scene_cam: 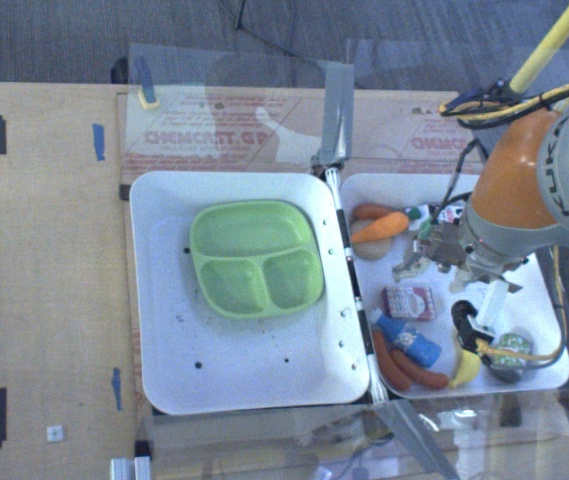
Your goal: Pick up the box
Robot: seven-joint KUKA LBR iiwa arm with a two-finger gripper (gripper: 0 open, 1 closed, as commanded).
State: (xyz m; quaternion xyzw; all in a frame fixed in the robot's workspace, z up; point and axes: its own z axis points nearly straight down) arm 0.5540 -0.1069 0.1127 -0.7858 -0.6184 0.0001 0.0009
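From the overhead camera, two shallow white bins sit side by side on the wooden bench. The left bin (164, 368) holds a single thing: a pale green plastic tray (256, 257), rounded at the corners and moulded into three compartments, lying flat toward the bin's far side.

The right bin (554, 368) is crowded. Taking the small pink box (410, 303) as the landmark (it lies flat about mid-bin, squarish, with a printed face), the rest sits around it:
- Beyond the box, at the far left of the bin, an orange carrot (379, 227) rests against a brownish sausage shape (369, 211) and a pale rounded piece (369, 249).
- Just nearer than the box lies a blue blocky toy (410, 341).
- Nearer again, along the bin's front wall, a red sausage (404, 370) curves.
- To the front right of the box, a yellow banana (466, 365) lies next to a round can (509, 350) with a greenish top.

The grey arm (524, 183) with its glossy orange band comes down into this bin. Its gripper (432, 252) hangs just beyond and to the right of the box, close above it. The metal parts blur together, so I cannot tell how the gripper is set. The box lies in the bin, not lifted.
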